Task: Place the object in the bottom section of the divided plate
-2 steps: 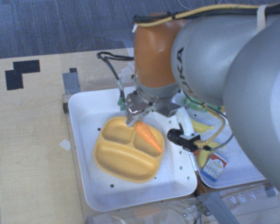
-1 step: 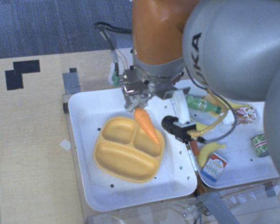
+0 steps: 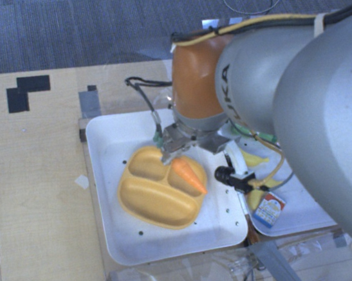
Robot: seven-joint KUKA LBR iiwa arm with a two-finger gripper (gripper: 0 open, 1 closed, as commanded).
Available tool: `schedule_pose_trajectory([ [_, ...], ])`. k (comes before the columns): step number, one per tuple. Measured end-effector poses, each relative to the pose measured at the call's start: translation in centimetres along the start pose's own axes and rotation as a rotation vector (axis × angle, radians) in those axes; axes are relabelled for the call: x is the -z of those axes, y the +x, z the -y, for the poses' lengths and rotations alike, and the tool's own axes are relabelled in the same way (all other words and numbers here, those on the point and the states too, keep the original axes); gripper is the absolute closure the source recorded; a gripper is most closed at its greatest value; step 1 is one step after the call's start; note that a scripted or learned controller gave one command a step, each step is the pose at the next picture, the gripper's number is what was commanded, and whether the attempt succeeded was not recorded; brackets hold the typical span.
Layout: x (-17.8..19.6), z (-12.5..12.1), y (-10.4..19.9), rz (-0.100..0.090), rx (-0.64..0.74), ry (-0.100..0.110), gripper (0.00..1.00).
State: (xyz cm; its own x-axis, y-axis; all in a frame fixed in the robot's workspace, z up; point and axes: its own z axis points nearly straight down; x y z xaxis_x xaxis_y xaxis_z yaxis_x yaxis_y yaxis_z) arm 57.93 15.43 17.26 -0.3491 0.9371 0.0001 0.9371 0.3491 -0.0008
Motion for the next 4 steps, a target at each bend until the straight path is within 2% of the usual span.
schedule_pose_trajectory([
  [1,-3.3,-2.3,1.3,0.0,-0.072,-0.002,1.0],
  [2,-3.3,-2.4,1.2,0.0,-0.073,-0.002,0.0],
  [3,1.1,7.6,-2.9,0.0,0.103,-0.003,0.0],
  [4,10.8,8.8,0.8,0.002,0.248,-0.006,0.0],
])
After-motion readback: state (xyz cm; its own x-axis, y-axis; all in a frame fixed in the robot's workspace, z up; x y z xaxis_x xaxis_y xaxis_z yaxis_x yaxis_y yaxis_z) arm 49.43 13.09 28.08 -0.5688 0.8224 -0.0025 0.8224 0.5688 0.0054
